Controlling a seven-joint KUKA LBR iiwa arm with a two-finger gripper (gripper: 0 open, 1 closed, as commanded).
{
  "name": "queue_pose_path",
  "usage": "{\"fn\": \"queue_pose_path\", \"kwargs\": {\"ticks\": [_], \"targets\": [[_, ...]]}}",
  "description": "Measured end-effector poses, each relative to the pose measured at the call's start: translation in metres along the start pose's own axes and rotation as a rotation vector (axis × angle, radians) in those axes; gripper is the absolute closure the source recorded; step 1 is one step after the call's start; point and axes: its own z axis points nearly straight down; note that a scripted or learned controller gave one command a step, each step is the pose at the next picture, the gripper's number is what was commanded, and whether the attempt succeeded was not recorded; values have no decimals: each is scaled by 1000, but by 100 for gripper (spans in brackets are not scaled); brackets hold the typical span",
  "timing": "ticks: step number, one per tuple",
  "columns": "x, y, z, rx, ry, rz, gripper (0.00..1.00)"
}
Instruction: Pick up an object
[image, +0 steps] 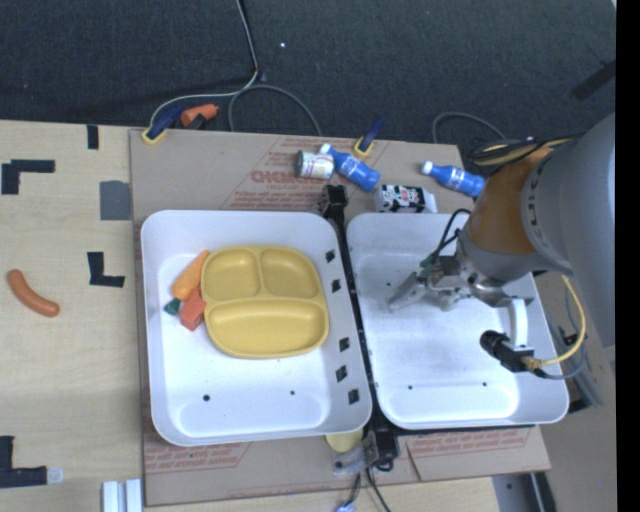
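Note:
The left bin holds a yellow divided plate. An orange carrot-shaped toy and a small red and green piece lie against the plate's left side. My gripper hangs low over the bare floor of the right bin, in its upper middle part, pointing left. It looks open, with nothing between its fingers. The grey arm with its orange band comes in from the right over that bin.
Behind the bins lie a white can, two blue bottles and a small black-and-white item. A toy sausage rests on the bench far left. A black cable fitting hangs under the wrist.

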Motion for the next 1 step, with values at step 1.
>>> {"fn": "queue_pose_path", "kwargs": {"ticks": [1], "targets": [[-54,41,0,2,5,5,0]]}}
